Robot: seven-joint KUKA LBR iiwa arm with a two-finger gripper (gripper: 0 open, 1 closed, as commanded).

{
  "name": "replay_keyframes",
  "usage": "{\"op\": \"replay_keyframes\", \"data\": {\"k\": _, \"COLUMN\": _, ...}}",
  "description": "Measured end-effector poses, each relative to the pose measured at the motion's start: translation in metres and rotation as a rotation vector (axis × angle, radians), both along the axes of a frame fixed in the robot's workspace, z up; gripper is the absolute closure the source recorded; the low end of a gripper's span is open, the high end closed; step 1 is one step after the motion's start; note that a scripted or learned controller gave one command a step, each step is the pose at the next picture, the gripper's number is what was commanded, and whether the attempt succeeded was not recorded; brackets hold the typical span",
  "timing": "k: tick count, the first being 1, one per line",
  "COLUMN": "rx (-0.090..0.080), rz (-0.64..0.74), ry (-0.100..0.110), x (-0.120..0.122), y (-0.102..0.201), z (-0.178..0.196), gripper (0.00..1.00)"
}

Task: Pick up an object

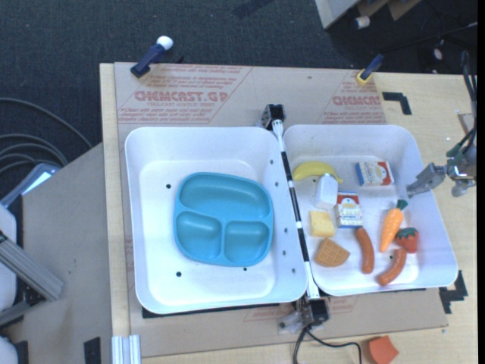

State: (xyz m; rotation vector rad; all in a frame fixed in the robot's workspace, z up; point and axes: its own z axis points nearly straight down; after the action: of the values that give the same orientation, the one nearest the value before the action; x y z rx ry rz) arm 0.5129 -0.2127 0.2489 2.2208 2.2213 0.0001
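1. Toy food fills the right bin (424, 158), and nothing there is lifted; every piece lies on the bin's floor.
2. At the back of that bin a yellow banana (314, 171) curves beside a small white carton (326, 189), and a red and white box (374, 174) lies further right.
3. In the middle lies a second small packet (348, 210) with a red top, and a yellow cheese block (322, 223) sits just left of it.
4. Toward the front a tan wedge (331, 253) rests below the cheese, and a brown sausage (365, 249) lies just right of it.
5. An orange carrot (391, 226) with a green top stands slanted near the right wall, a red strawberry (408, 238) is just beside it, and another sausage (392, 268) lies under them.
6. The gripper (424, 180) hangs at the right bin's right rim, well clear of the food; one dark finger points in over the rim, and I cannot tell whether it is parted or closed.
7. The left bin (144, 203) carries a blue divided plate (223, 218).
8. Both bins sit on the bench (189, 97), whose brown sheet bears red lettering.
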Motion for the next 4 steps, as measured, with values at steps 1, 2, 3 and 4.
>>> {"op": "replay_keyframes", "data": {"k": 1, "rx": 0.002, "rz": 0.001, "ry": 0.003, "x": 0.052, "y": 0.021, "z": -0.130, "gripper": 0.00}}
{"op": "replay_keyframes", "data": {"k": 2, "rx": 0.000, "rz": 0.000, "ry": -0.002, "x": 0.070, "y": 0.040, "z": -0.161, "gripper": 0.00}}
{"op": "replay_keyframes", "data": {"k": 3, "rx": 0.001, "rz": 0.001, "ry": -0.006, "x": 0.071, "y": 0.041, "z": -0.150, "gripper": 1.00}}
{"op": "replay_keyframes", "data": {"k": 4, "rx": 0.001, "rz": 0.000, "ry": -0.006, "x": 0.071, "y": 0.041, "z": -0.150, "gripper": 0.00}}
